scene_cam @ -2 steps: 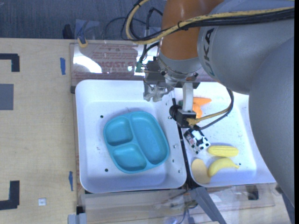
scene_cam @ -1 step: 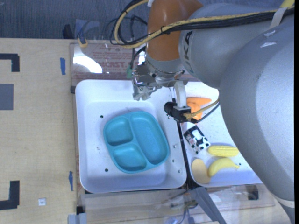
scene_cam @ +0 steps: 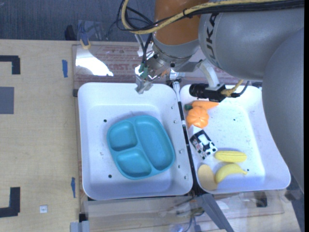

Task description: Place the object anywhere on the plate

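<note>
Plate (scene_cam: 140,147), blue with three compartments, sits in left bin (scene_cam: 91,129); fingers' (scene_cam: 143,86) state unclear.

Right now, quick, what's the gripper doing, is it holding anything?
Gripper: over the far edge of the left bin, nothing visible between its fingers; open or shut cannot be told.

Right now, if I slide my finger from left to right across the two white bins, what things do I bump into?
Blue plate → orange pumpkin → black-and-white toy → yellow bananas.
</note>
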You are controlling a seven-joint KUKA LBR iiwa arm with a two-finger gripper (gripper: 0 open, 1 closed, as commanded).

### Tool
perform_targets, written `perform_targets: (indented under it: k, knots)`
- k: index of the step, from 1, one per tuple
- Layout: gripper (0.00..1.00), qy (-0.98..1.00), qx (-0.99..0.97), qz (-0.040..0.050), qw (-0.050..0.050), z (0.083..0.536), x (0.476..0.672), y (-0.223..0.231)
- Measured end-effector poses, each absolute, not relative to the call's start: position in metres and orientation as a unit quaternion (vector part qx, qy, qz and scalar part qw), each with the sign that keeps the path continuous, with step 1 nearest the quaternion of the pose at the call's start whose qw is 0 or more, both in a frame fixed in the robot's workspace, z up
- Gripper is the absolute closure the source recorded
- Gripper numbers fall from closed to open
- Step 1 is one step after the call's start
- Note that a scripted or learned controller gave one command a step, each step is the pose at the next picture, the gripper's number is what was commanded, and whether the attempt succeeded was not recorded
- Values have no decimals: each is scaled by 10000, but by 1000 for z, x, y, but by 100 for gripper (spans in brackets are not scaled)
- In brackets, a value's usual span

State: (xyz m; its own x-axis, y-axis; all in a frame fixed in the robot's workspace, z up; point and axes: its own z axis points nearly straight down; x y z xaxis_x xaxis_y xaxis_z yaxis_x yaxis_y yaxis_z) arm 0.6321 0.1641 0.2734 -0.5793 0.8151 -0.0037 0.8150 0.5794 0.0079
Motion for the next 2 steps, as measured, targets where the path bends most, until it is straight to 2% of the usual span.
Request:
perform_targets:
  k: [1, 2]
  knots:
    - [100, 9407, 3393, -13, -21, 189, 656, 167]
    - [100, 8718, 4898, 23, 24, 220, 653, 215]
